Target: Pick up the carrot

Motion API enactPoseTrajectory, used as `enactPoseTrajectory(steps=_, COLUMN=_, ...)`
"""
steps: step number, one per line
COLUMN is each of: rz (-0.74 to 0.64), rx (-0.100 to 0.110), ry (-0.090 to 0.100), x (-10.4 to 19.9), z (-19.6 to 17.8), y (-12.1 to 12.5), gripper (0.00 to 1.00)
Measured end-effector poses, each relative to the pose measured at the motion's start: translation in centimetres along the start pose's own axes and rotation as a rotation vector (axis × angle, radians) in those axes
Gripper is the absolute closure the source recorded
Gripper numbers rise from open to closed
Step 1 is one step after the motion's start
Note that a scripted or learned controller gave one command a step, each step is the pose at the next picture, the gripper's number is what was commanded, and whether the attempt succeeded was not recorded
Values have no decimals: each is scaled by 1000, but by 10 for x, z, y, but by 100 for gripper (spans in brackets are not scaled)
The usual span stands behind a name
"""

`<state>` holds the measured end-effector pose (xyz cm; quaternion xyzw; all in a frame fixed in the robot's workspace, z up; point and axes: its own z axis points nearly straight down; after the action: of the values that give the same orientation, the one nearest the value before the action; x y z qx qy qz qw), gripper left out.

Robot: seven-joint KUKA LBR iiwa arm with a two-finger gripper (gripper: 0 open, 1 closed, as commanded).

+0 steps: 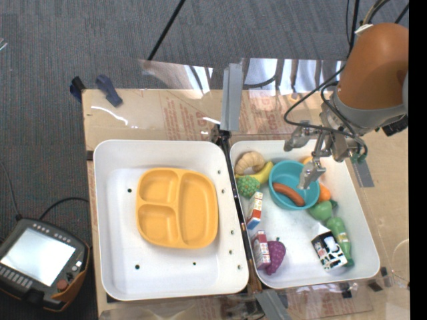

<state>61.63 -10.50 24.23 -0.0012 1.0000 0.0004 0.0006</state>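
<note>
Dark carpet surrounds my bench (167, 112), with two white bins side by side on it. From my seat the jaws (311, 176) hang over the right bin (293, 245), low above a teal bowl (283, 175); I cannot tell whether they are wide or narrow, as the metal parts blur together there. A red-orange sausage-shaped piece (288, 193) lies in the bowl just under them. The carrot (324, 193), as I read it, is the orange bit peeking out at the bowl's right rim, touching it, mostly covered by the bowl and a green vegetable (321, 211) just below. So I judge the pick not yet done: nothing sits between the jaws that I can see, and the whole grasp and lift are left. Further out lie a croissant (249, 161), a banana (261, 173), grapes (275, 253) and a cow-patterned carton (328, 251). The left bin (107, 259) carries a yellow tray (177, 208). The arm's upper part is cut off at the frame's right.
</note>
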Motion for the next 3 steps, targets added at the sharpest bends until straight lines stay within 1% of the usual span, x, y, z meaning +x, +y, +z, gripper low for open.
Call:
enactPoseTrajectory(steps=1, rz=148, rx=2, ry=-13, x=-30, z=138, y=-80, gripper=0)
enactPoseTrajectory(steps=2, rz=246, rx=1, ry=-27, x=4, z=141, y=-105, gripper=0)
enactPoseTrajectory(steps=3, rz=238, rx=3, ry=-31, x=1, z=130, y=-103, gripper=100)
